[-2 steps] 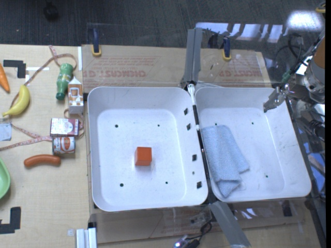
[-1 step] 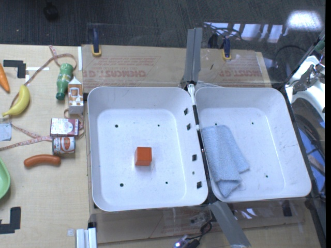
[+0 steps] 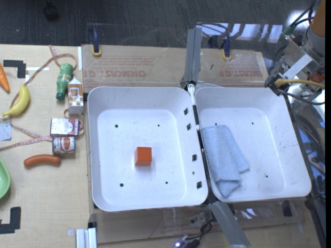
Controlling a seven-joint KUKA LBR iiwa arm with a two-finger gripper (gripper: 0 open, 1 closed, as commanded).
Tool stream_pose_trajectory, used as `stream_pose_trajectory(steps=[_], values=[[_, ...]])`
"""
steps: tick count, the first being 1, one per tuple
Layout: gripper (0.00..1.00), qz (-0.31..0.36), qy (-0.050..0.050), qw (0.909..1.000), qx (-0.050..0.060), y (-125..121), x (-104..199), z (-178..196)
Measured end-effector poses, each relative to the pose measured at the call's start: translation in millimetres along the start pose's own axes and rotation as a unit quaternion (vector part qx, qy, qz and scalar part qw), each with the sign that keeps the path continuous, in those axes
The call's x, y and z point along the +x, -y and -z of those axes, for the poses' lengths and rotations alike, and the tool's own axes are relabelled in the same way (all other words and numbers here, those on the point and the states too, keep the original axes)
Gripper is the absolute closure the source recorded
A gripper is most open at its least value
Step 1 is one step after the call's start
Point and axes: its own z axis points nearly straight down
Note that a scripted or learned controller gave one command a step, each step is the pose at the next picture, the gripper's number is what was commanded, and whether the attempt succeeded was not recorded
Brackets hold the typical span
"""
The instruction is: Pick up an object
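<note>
We see the folded grey-blue cloth (image 3: 223, 159) in the right white bin (image 3: 289, 138), lying long-axis front to back, below-left of the arm's wrist (image 3: 295, 68); jaw state we cannot tell.

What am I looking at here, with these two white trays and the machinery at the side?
One camera looks down at a slant on a workbench. The machinery at the right edge is a robot arm; it is meant to pick up an object. The left bin holds a small orange block. The right bin holds a folded grey cloth. The arm is off by the right bin's far corner, above neither object. Left of the bins lie toy groceries: a banana, a green bottle, a sausage, a can.
</note>
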Motion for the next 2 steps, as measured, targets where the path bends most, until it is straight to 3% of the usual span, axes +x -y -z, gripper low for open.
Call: stream_pose_trajectory(steps=[1,2], values=[[0.0,-0.162,0.001,0.9869,0.001,-77.8,-16.2,-78.0],[0.0,-0.188,0.0,0.9823,0.0,-115.2,-56.6,-39.4]])
